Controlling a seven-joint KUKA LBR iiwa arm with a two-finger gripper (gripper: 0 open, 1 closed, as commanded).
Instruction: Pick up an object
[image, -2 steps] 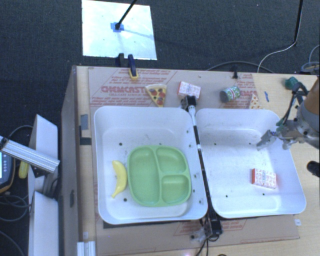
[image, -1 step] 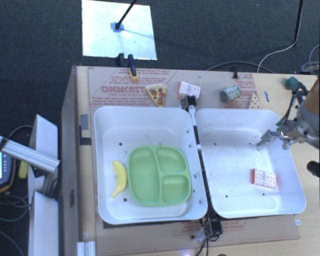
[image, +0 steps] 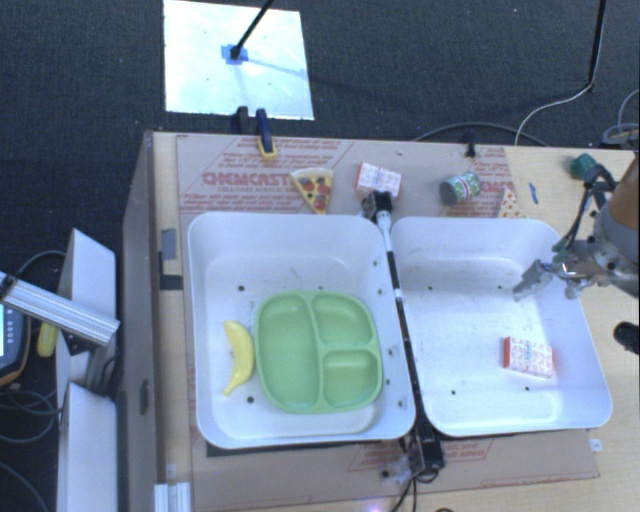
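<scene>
Red-and-white packet (image: 528, 357) is lying flat in the right bin (image: 470, 420), w/ its long axis running roughly left-right. Gripper (image: 548, 276) is hovering just above and behind it (can't tell how the fingers are set).

The arm (image: 622, 215) is grey metal with a patch of orange showing near the wrist. Thin dark cables loop along it, past a small teal fitting (image: 583, 166). Its gripper (image: 545, 277) is pale grey, ending in 2 slim metal prongs.
</scene>
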